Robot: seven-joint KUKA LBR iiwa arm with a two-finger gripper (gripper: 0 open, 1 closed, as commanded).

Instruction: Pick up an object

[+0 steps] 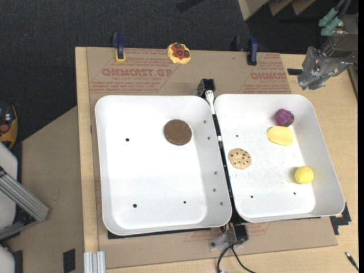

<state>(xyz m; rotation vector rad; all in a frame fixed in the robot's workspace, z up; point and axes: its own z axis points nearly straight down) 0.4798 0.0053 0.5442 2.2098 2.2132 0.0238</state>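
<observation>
while the gripper (319, 73) hangs past the right bin's (324, 203) far right corner, its opening unreadable, a purple piece (284, 117) lies nearest that corner.

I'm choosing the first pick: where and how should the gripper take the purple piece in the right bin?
Grip the purple piece across its rounded middle, coming straight down. It sits apart from the bin wall, but the pale yellow piece lies close below, so probably close the fingers left-right.

A flat brown disc (178, 132) lies in the left bin's far half, while the right bin holds a chip cookie (239, 158) by its left wall, a purple lump (284, 117), a pale yellow piece (280, 135) and a yellow ball (303, 175).
</observation>
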